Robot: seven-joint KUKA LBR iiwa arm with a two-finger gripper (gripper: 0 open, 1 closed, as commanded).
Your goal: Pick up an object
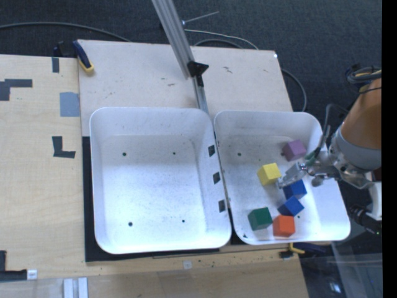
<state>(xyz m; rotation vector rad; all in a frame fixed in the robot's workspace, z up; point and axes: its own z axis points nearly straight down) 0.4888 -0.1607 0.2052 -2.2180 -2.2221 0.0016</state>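
two shallow white bins sit side by side, the left bin (111,185) and the right bin (248,129). six small blocks lie in the right one: one yellow block (268,173), one purple block (294,148), one green block (260,218), one orange block (284,226), and two blue blocks (295,189) (291,206). one arm (363,132) reaches in, with one gripper (293,176).

The arm (363,126) is reaching in from the right, its wrist bending low, and the gripper (291,180) is pointing left and downward.
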